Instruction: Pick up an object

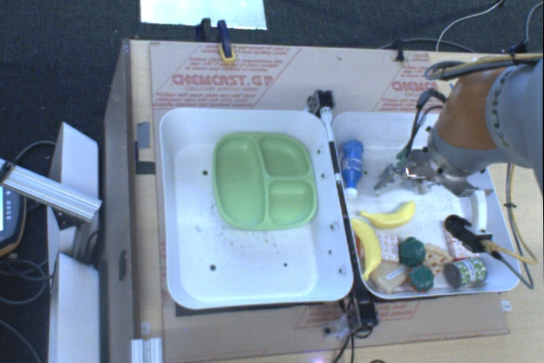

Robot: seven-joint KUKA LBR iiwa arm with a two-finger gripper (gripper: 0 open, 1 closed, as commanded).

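One camera sits high above the bench (255,72). It looks down at a slant on both bins (183,208).

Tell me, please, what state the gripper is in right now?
Gripper: cannot be told; it hovers in the right bin above a banana, with nothing seen between it.

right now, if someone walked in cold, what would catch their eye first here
The pale green divided plastic plate sits alone in the left white bin. The right white bin is crowded: two yellow bananas, a blue-and-white bottle and a small can. The grey arm's gripper hangs low over that clutter, above the bananas.
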